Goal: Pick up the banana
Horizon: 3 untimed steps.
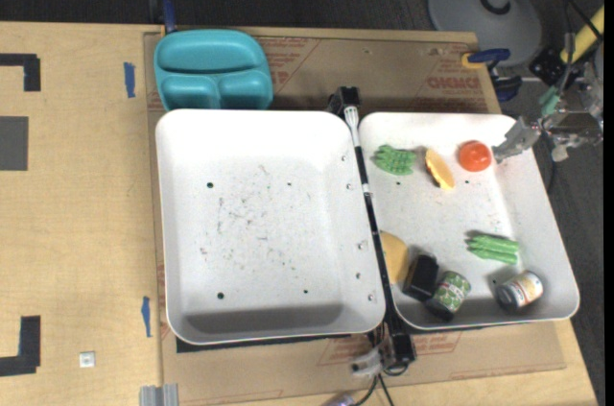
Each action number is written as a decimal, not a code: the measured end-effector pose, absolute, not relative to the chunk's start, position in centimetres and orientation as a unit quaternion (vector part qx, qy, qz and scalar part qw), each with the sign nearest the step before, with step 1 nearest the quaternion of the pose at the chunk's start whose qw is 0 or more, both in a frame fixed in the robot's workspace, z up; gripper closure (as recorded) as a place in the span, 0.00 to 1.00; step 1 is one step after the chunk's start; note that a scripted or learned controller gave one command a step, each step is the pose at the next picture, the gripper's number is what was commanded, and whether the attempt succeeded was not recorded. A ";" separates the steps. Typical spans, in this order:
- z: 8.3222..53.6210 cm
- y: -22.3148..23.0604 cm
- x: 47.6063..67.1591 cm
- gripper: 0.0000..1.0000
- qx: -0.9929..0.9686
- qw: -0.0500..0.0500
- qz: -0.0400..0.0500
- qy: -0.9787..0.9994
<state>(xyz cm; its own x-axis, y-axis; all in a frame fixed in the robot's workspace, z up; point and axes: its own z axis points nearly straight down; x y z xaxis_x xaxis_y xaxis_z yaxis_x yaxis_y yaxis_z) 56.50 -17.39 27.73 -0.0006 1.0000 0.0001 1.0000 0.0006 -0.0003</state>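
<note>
A: Camera view: where's the banana (439, 169)?
B: In the right bin (537, 203), toward 12 o'clock; small, yellow, curved, smooth. A ruffled green leaf (395, 159) lies at its 9 o'clock, a round red tomato (474, 155) at its 3.
A: Anything else?
B: Green pods (493, 248), two cans (520, 290), a black block (421, 276) toward 6. Teal tray (212, 68) on the desk.
A: The jaws (508, 143)?
B: At the bin's 2 o'clock rim, beside the tomato; can't tell how wide they stand.

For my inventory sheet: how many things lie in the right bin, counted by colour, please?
Green: 3, leafy piece, pod piece, can
Yellow: 2, banana, wedge
Red-orange: 1, tomato
Black: 1, block
Silver: 1, can
Total: 8
</note>
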 end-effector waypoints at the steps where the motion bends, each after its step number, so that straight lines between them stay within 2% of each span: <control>1: 9.7 -10.2 53.8 0.00 -0.704 0.001 0.000 -0.711; 2: 18.4 -4.9 50.3 0.00 -0.906 0.000 0.000 -0.424; 3: 12.1 -9.4 47.9 0.00 -0.876 0.001 0.001 -0.482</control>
<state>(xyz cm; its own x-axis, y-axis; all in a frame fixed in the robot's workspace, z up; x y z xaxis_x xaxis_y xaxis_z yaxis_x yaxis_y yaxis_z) 47.87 -9.35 12.11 0.5356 0.8445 -0.0003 0.8445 -0.5356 -0.0032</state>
